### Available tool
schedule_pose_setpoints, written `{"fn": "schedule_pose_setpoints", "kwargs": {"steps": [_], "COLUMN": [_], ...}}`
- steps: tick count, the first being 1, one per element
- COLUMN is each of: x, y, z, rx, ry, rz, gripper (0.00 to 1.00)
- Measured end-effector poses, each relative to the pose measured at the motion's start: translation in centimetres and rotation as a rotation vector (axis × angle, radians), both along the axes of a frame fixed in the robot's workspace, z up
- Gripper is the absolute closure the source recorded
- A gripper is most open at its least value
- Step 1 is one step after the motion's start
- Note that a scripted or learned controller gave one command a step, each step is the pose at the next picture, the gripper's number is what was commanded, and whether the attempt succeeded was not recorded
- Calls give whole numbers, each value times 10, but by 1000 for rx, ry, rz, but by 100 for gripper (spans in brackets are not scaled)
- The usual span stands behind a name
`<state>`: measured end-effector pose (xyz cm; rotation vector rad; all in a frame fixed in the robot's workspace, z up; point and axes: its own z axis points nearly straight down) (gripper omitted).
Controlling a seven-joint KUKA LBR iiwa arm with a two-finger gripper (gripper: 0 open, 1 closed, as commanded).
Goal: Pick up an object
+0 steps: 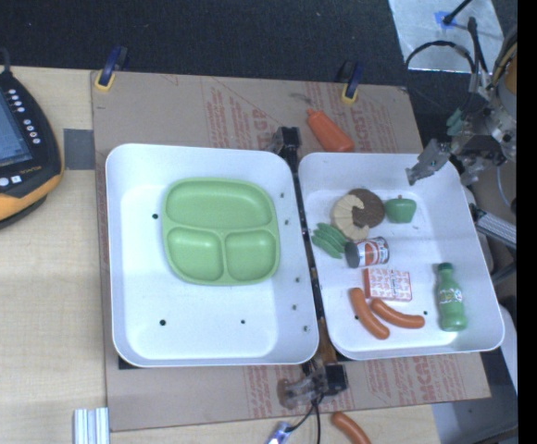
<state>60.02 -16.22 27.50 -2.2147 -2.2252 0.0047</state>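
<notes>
where it enters, the gripper (428,166) hangs over the right bin's (472,239) far rim.

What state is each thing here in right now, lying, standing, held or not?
green divided plate: flat in the left bin, nothing on it
green bottle: lying in the right bin
small can: on its side
two sausages: lying together
red-and-white packet: flat
gripper: above the right bin's far edge, holding nothing
</notes>
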Motion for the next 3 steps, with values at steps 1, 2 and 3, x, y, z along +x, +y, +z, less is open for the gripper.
{"fn": "schedule_pose_setpoints", "kwargs": {"steps": [1, 2, 3], "x": [13, 54, 56], "y": [7, 24, 22], "z": [-184, -183, -170], "rx": [-1, 1, -2], "ry": [1, 0, -4], "rz": [2, -1, 1], "gripper": [0, 0, 100]}}
